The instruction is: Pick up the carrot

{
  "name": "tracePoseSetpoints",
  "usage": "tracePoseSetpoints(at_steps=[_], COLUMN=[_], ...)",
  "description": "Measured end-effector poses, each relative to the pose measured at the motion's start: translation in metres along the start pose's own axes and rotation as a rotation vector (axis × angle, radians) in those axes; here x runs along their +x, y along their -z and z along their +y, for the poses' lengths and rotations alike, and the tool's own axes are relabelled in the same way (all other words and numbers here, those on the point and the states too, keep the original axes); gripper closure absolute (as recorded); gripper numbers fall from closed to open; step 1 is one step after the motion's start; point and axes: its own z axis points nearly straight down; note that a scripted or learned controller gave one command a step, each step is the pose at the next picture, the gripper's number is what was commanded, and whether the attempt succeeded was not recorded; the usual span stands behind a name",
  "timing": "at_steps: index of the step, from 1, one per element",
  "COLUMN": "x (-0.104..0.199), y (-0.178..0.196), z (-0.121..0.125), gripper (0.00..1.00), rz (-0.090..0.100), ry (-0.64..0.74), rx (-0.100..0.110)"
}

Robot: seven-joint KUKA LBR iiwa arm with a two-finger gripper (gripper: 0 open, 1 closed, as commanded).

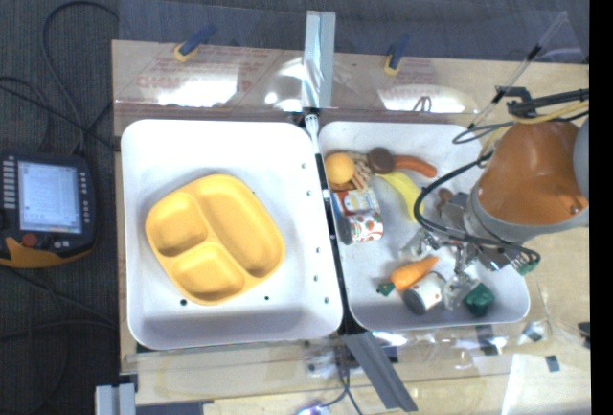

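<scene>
- We are seeing the carrot (pixel 415 273) lying in the right bin (pixel 383 319), in its lower middle part, nearer the front wall than the back one.
- Its long axis is running at a slant: the green stalk end is pointing down and left, and the orange body is rising toward the upper right.
- We are finding the pincer (pixel 464 271) hanging just right of the carrot's upper end, under the orange band of the arm (pixel 532 175); we cannot tell how it stands, because cables and the wrist are covering it.
- Just below and right of the carrot, a small grey can (pixel 422 296) is lying close against it, and a dark green item (pixel 478 297) is sitting further right, near the bin's front right corner.
- Above it, a banana (pixel 406 190) is curving across the bin, with a printed can (pixel 365 227) to the upper left.
- Toward the left of the carrot we are seeing bare white floor reaching to the wall that divides the bins.
- The left bin (pixel 153 147) is holding a yellow divided tray (pixel 213 237), and both bins are sitting side by side on the desk (pixel 556 308).
</scene>
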Motion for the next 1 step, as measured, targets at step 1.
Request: tracePoseSetpoints(at_steps=[1], x=[-0.0214], y=[-0.0064], z=[0.033], gripper=[0.0], rz=[-0.004], ry=[-0.003], rx=[0.009])
